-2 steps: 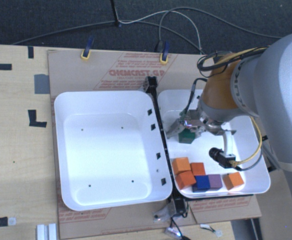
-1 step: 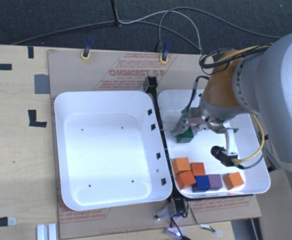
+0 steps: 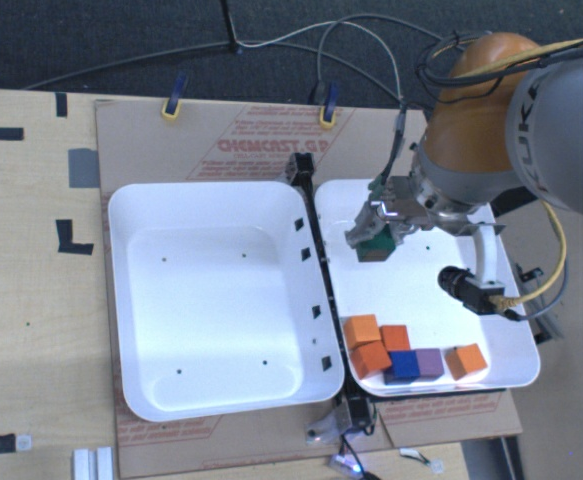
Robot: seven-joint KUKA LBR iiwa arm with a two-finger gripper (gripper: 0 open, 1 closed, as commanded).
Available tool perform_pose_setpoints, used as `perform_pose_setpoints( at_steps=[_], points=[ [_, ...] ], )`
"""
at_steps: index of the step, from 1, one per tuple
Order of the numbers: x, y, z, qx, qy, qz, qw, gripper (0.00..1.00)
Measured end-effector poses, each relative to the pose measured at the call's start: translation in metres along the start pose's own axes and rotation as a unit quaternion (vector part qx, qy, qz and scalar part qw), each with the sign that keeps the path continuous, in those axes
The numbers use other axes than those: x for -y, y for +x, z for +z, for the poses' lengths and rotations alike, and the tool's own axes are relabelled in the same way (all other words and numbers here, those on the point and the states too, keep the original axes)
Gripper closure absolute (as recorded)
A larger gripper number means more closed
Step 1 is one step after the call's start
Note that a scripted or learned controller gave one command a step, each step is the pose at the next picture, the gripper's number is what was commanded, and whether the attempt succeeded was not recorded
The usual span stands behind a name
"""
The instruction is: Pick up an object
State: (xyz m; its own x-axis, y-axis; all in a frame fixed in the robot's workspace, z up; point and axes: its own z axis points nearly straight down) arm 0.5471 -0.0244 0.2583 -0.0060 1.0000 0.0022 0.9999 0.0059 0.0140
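Observation:
My gripper hangs over the upper left of the right bin, below the grey arm and its orange band. A dark green block sits between its fingers, lifted a little off the bin floor. Along the front of that bin lie several blocks: an orange one, another orange one, a red-orange one, a blue one, a purple one and an orange one.
The left bin lies beside the right one, split from it by a dark divider with clips. A black fitting with a yellow hose hangs from the arm over the right bin's right side. Cables run behind the bins.

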Motion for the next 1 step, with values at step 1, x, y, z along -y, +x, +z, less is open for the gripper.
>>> perform_pose_setpoints(
  at_steps=[1],
  points=[
    [0.0091,0.0556,0.0729,0.001,0.010,0.001,0.9999,1.00]
  ],
)
